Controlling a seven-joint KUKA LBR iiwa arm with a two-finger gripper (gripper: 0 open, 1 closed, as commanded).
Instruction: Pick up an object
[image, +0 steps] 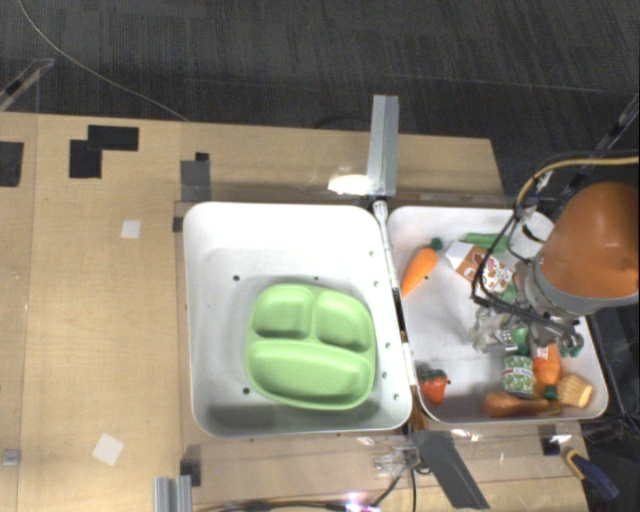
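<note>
The right bin (440, 325) holds several toy foods. An orange carrot (419, 269) lies near its left wall, with an orange-and-white packet (470, 262) beside it. A small red piece (433, 384) sits at the front left. At the front right are a green can (517, 375), an orange piece (546, 365), a yellow waffle-like piece (574, 391) and a brown sausage shape (513, 404). My gripper (503, 335) reaches down into the right part of this bin, just above the green can. The wrist and cables hide much of it.
The left bin (215, 300) holds a light-green divided plate (312, 345). A metal post (383, 145) stands behind the divider between the bins. The arm's orange band (595, 240) overhangs the right bin's far right side.
</note>
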